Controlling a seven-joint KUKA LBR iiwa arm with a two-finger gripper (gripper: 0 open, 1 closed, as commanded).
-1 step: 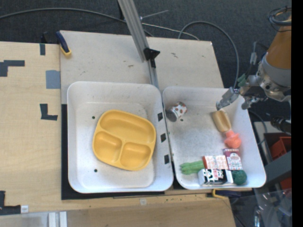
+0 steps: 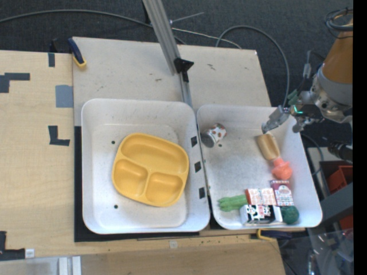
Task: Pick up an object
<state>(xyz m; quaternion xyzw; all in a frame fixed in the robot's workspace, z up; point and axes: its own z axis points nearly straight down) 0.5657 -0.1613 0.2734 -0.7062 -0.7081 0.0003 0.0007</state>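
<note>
My gripper (image 2: 285, 124) hangs over the upper right edge of the right bin (image 2: 241, 159), open, with nothing between its fingers. Just below it lies a tan roll-shaped object (image 2: 267, 146), and a salmon-pink object (image 2: 281, 169) sits beside that. A small white and red object (image 2: 216, 134) lies near the bin's upper left. Along the bin's front edge are a green object (image 2: 231, 203), two red and white packets (image 2: 261, 196) (image 2: 282, 192), a black and white box (image 2: 258, 212) and a green ball (image 2: 290, 213).
The left bin (image 2: 97, 153) holds a yellow divided plate (image 2: 150, 169). A metal pole (image 2: 163, 27) slants down to the divider between the bins. Cables run across the dark floor behind the bench.
</note>
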